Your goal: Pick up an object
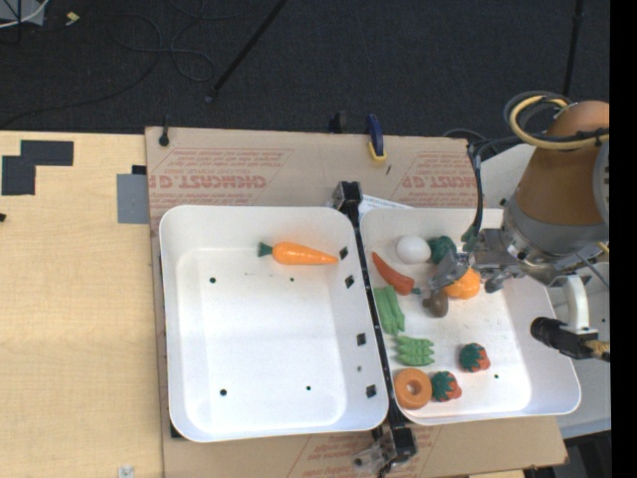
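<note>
My gripper (pixel 463 279) is down in the right bin (pixel 542 391), near its upper middle, and stands open. An orange round object (pixel 464 287) lies between its fingers, which do not look closed on it. A brown lump (pixel 435 305) rests just left of the gripper, and a white egg (pixel 412 249) and a dark green piece (pixel 441 248) lie up and to the left. A red chili (pixel 392 272) lies along the bin's left side.
The right bin also holds green pods (pixel 389 310), a green bunch (pixel 415 349), an orange ring (pixel 412 388) and two strawberry-like pieces (pixel 474 358) (pixel 444 386). A carrot (pixel 302 255) lies in the left bin (pixel 189 366). A black divider (pixel 363 297) separates the bins.
</note>
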Controlling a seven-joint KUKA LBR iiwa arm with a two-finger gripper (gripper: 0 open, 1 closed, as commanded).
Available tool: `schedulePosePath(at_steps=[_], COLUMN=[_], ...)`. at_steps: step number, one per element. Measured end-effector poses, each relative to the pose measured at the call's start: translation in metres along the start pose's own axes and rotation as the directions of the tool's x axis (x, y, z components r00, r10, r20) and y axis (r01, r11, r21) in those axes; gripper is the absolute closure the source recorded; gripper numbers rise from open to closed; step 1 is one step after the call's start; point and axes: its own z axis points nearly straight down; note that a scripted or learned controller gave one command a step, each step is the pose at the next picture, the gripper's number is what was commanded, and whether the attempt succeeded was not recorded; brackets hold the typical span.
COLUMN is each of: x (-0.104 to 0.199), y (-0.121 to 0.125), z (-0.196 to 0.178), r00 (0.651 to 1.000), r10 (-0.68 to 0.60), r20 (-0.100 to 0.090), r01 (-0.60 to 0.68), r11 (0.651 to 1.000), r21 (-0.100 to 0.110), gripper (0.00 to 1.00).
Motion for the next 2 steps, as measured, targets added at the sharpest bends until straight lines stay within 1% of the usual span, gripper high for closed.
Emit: schedulePosePath(at_steps=[1,2], x=[-0.014,0.026], y=[0.015,0.089], z=[0.119,0.115], r00=[1.000,1.000], r10=[0.000,0.000], r20=[0.001,0.003], r01=[0.000,0.000], r11=[1.000,1.000], r21=[-0.001,0.003], gripper=[0.00,0.00])
